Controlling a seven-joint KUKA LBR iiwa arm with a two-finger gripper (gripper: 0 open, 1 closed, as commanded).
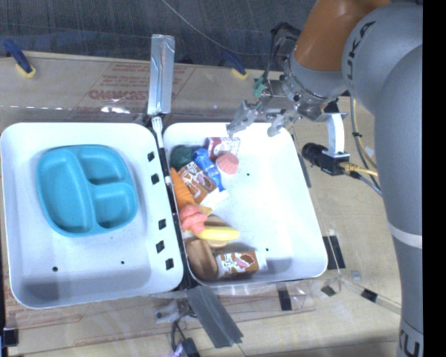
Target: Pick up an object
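Toys (pixel 208 199) crowd the right bin's (pixel 282 207) left side at frame centre, overlapping and hard to identify: orange, pink, yellow, brown. Above them, the gripper's (pixel 259 122) fingers (pixel 238 122) hang open, holding nothing.

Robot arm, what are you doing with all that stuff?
The robot arm hangs its open claw over the far edge of the right bin. It holds nothing yet. Toy food and snack packets are piled along that bin's left side. The left bin holds a blue divided plate.
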